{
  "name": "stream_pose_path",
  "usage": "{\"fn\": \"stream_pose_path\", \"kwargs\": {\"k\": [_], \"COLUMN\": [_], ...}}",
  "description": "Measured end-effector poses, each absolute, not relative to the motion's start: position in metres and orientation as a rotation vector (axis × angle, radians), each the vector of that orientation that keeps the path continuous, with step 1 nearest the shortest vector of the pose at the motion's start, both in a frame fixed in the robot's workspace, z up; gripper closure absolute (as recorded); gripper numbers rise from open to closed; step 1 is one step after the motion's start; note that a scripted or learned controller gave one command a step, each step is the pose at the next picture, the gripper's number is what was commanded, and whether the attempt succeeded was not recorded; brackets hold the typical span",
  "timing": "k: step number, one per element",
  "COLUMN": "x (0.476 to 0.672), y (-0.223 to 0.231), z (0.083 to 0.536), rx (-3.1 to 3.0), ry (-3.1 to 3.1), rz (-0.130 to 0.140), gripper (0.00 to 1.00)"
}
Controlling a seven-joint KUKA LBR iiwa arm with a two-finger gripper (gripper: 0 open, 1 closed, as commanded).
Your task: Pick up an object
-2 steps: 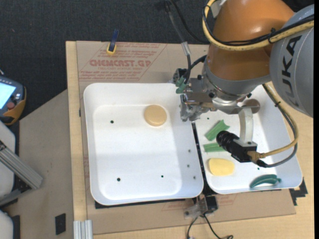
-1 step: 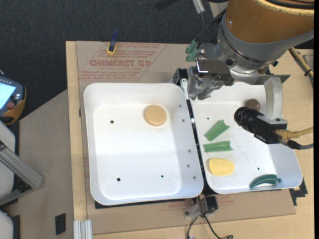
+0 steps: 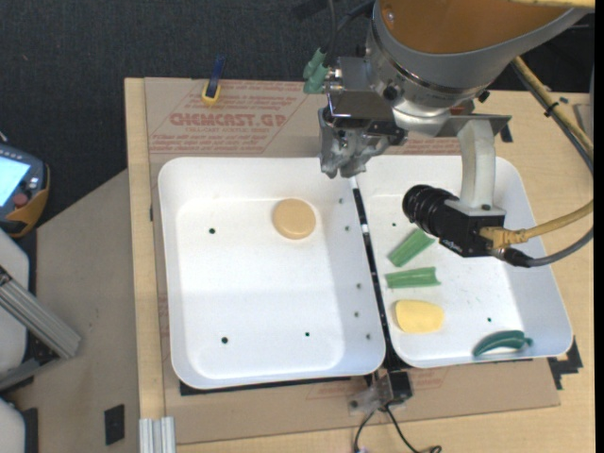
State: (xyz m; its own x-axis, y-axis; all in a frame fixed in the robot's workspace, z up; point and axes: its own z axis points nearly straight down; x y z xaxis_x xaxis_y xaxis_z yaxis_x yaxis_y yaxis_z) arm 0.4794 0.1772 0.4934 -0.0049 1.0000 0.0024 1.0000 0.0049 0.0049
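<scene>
- The gripper (image 3: 342, 163) hangs over the far rim where the two white bins meet, just above the top of the black divider strip (image 3: 366, 253); its metal fingers point down and sit close together — narrow, with nothing seen between them.
- The left bin (image 3: 189, 281) holds one thing, a round tan disc (image 3: 295, 219), lying flat in the far half, near the gripper but apart from it, to the gripper's left in the camera view.
- The right bin (image 3: 543, 300) holds four loose things; a light green piece (image 3: 411, 247) lies at a slant close to the divider; a second green piece (image 3: 412, 277) lies just below it, nearly level; a pale yellow lump (image 3: 418, 316) sits below that; a dark teal curved piece (image 3: 501, 343) rests near the front right corner.
- A black cylindrical unit (image 3: 444, 217) on a white bracket (image 3: 478, 170) hangs over the right bin, with a tan hose (image 3: 562, 229) running off to the right.
- Both bins rest on a brown cardboard sheet (image 3: 236, 116); red print on it reads roughly "CHEMCAST" followed by letters I cannot make out fully; smaller red lines beneath are too blurred to read.
- A small yellow-and-blue clip (image 3: 213, 85) sits at the sheet's far edge — well apart from the bins.
- The arm's orange band (image 3: 472, 8) fills the top right.
</scene>
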Motion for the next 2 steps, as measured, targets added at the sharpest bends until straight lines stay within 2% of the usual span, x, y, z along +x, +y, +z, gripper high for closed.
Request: {"fn": "stream_pose_path", "kwargs": {"k": [1, 2], "x": [0.478, 0.480], "y": [0.188, 0.188], "z": [0.355, 0.373], "rx": [2.226, 2.222], "ry": [2.225, 2.221], "rz": [-0.022, 0.001], "gripper": [1.00, 1.00]}}
